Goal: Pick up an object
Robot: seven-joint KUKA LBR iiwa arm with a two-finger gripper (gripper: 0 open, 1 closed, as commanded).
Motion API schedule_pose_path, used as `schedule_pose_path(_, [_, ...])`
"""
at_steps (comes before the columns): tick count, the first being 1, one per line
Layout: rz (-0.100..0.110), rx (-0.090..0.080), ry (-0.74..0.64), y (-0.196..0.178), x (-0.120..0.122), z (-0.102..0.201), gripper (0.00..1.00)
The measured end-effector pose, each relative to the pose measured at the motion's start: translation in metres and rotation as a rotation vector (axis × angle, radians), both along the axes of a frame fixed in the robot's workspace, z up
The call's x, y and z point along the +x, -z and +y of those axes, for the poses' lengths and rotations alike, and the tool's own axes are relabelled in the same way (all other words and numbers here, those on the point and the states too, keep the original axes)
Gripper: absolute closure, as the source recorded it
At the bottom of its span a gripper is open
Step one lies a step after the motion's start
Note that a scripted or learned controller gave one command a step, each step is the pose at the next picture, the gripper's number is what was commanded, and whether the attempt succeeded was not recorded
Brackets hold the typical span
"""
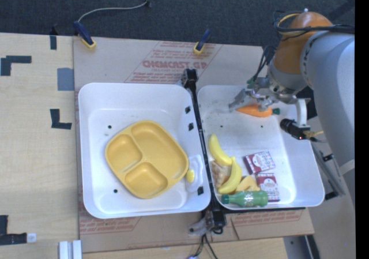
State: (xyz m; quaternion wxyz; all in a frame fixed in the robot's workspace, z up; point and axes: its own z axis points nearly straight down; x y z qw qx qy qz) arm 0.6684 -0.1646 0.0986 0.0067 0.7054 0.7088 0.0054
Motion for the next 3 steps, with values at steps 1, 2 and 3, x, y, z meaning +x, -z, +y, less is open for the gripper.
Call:
schedule_pose_path(1, [0.019,0.003,0.004,-0.056,-0.147,0.025,0.00])
schedule_pose_path(2, [0.009,-0.002,0.004,0.012,-0.134,0.023,0.00])
schedule_pose_path(3, [0.010,-0.002,0.005,0.003,-0.134,0.023,1.00])
